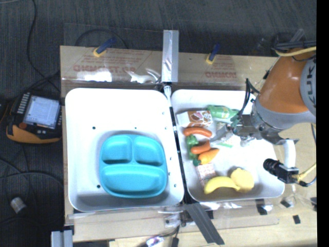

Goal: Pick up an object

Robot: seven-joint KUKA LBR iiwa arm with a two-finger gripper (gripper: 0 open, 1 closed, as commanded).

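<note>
My two-finger gripper (pixel 232 130) hangs over the right white bin (pixel 267 153), beside the green soft packet (pixel 222 111) — open or closed, I cannot tell. I should descend straight onto one item — the orange carrot (pixel 204 150) lies crowded.

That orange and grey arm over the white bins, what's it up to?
It is a robot arm trying to pick something up. It reaches from the right over the right bin, which holds toy food: a banana, a carrot, a sausage and some packets. Its gripper sits low near the green packet. The left bin holds a blue divided tray.
</note>
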